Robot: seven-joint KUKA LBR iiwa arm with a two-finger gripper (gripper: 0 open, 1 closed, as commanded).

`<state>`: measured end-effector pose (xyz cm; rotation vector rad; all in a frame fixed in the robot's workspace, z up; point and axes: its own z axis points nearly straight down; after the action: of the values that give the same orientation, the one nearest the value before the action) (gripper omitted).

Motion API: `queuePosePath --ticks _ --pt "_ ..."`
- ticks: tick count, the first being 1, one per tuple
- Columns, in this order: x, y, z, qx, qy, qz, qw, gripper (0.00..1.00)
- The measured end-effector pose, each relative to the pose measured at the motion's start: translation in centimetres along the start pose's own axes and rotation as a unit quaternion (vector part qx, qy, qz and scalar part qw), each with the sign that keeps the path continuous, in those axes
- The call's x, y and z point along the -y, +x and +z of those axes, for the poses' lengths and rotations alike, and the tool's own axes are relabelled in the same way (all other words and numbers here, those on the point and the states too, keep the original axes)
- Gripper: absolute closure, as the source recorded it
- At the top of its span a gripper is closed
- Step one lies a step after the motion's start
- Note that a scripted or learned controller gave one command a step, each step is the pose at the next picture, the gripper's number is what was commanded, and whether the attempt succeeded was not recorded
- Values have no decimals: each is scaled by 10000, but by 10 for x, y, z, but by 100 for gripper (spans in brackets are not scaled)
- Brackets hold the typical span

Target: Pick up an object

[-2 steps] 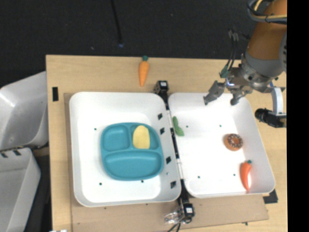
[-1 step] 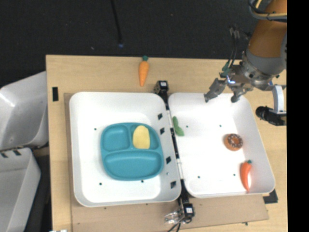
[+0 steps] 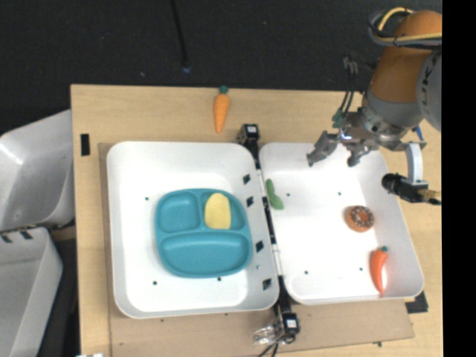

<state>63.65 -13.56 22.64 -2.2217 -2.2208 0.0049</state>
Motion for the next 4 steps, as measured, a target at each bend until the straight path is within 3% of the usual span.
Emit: queuePosePath --ticks 2,3,4 --pt "5 7 92 -2 4 15 10000 0" --pt "4 6 78 -1 -31 30 10000 100" --pt "5 1 33 -2 -41 34 10000 100"
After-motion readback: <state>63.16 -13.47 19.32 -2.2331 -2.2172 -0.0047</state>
